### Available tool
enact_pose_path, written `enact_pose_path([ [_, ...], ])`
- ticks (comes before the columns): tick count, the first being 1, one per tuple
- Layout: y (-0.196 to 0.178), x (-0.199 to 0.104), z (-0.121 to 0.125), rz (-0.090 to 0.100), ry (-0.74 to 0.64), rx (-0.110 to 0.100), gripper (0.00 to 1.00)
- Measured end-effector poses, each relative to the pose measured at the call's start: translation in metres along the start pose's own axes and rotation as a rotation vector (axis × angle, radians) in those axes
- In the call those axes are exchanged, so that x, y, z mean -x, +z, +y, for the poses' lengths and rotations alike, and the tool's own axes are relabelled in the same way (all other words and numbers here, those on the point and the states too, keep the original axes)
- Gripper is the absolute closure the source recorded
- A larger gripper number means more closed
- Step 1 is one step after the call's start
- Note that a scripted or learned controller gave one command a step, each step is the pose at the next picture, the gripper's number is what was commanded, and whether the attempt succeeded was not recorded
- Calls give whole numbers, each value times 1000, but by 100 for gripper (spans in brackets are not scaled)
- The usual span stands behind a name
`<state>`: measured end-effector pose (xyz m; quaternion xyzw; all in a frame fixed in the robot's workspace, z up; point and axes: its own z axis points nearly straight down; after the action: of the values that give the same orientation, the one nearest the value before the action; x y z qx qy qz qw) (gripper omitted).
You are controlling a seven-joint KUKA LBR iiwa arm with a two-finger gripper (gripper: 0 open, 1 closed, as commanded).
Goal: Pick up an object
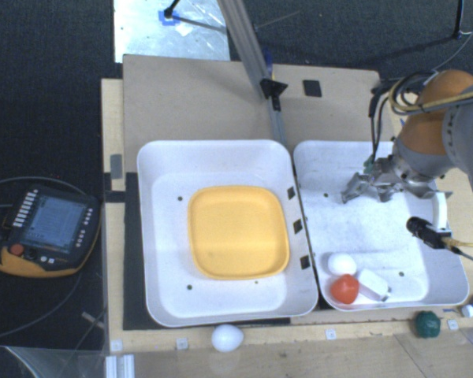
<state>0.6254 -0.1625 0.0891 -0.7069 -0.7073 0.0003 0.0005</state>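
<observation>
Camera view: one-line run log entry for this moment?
pincer over right bin, upper part, nothing seen between fingers | red ball, white ball, white block at front edge | yellow plate in left bin

The arm (441, 136) is grey with a rounded orange band above the wrist, black cables looping beside it, ending in a grey metal gripper (361, 187).

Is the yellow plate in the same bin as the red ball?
No, the yellow plate lies in the left bin; the red ball is in the right bin.
</observation>
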Motion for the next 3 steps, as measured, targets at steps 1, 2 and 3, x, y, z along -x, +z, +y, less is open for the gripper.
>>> enact_pose_path([
  [1, -12, 0, 1, -1, 0, 4, 100],
  [2, -71, 9, 5, -1, 0, 7, 100],
  [3, -126, 1, 0, -1, -1, 5, 100],
])
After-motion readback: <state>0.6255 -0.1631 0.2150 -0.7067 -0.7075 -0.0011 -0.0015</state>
